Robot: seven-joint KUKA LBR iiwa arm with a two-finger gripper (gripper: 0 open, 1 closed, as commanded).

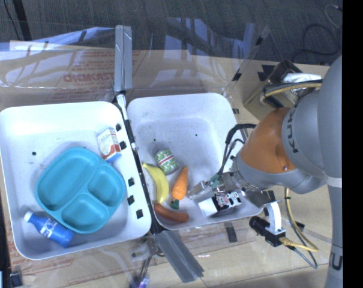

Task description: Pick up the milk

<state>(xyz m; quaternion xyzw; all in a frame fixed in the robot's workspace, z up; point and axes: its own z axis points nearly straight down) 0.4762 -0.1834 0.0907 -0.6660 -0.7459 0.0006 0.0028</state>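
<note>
Over in the left bin (19, 137), the milk (108, 143) lies close against the right wall, toward the far end. It is a small white carton with a red label, tilted, and its lower corner sits just beside the upper right rim of a blue divided plate (79, 188). That plate takes up the middle of the bin. A blue bottle (49, 228) lies on its side in the near left corner, touching or nearly touching the plate's lower edge.

The gripper (218, 198) is well apart from the milk, in the other bin. It hangs low over the near right corner of the right bin (187, 119), close to the floor and just inside the wall. The arm (316, 131) reaches in from the right, its orange band above the bin's right rim. Whether the gripper is open or closed cannot be told from this angle: its tip is a jumble of pale and dark parts, and I cannot tell whether it has hold of anything.

Left of the gripper, four things are gathered along the near left side of the right bin. A banana (158, 182) curves beside the dividing wall. A carrot (180, 183) stands slanted just right of it, green end down. A green and white can (167, 160) lies just above both. A brown sausage (171, 213) lies along the near wall, below the banana and the carrot.
</note>
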